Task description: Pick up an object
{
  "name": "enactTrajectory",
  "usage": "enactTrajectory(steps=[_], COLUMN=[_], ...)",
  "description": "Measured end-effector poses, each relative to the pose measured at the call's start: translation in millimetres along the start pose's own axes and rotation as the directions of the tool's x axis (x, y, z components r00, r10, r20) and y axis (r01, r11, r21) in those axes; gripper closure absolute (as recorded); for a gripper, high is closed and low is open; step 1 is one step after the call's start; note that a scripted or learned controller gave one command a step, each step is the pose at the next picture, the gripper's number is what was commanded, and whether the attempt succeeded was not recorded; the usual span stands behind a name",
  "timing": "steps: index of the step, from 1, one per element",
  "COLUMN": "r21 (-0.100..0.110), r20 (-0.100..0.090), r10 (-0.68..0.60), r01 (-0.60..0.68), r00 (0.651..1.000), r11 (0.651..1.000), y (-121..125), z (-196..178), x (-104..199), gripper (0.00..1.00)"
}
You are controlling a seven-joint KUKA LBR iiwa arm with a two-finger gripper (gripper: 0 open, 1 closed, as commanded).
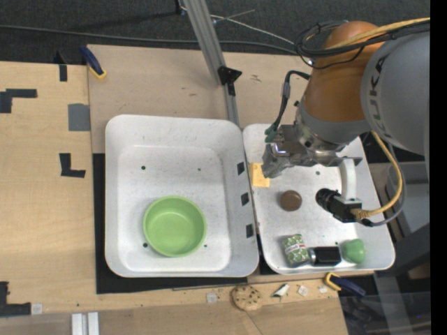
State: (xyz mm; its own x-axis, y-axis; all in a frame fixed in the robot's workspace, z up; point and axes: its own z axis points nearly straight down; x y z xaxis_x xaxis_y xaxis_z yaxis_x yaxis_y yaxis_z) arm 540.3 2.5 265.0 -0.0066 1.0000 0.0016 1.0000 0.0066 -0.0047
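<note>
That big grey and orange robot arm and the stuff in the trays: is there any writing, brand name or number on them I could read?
"KUK": large dark letters on the grey shell of the arm, cut off by the shell's curve.
Green and white packet in the right bin: it carries a printed pattern, too small and blurred to read.
Black block beside the packet: no readable marking.
Green bowl in the left bin: plain, no text.

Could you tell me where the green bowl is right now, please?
The green bowl sits in the left bin, toward its near-left corner, well apart from the gripper over the right bin.
</note>
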Motion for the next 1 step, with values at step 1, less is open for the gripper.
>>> enactTrajectory(steps=[1], r21=[0.006], r20=[0.001], r10=[-0.001], r01=[0.001], r00=[1.0], r11=[1.0], y=[-0.2], z=[23.8], x=[57.0], gripper=[1.0])
